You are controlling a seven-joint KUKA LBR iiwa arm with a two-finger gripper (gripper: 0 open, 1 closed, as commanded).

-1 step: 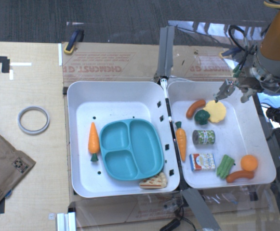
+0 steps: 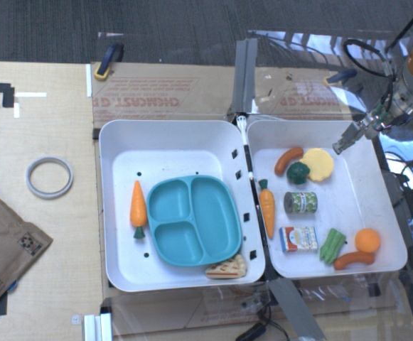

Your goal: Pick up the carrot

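Two carrots point(image 2: 138, 203) point(image 2: 266, 210) lie lengthwise, tips away from cam.

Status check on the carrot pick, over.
Gripper over right bin's far edge, holding nothing. Two carrots: left bin carrot, right bin carrot. Both unobstructed.

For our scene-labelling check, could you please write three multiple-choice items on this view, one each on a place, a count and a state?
1. Where is the teal tray?
A. Left bin
B. Right bin
C. On the bench

2. How many carrots are there?
A. One
B. Two
C. Four

3. The gripper is
A. resting on the tray
B. lying on the tape ring
C. above the right bin's far right edge

Answers: 1 A, the tray lies in the left bin. 2 B, one carrot left of the tray, another carrot in the right bin. 3 C, it is clear of all items.
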